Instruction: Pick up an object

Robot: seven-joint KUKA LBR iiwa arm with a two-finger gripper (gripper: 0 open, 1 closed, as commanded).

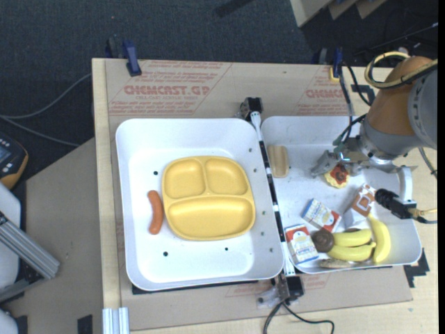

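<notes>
Right bin, arm reaching down, end effector over red toy

Two bins side by side on the bench. In the left bin: a three-compartment tray at centre, a sausage just beside its left edge. In the right bin: a bread roll near the left wall, the gripper further right above a small toy, cartons toward the front, bananas along the front wall, right of a round nut-like piece.
</notes>
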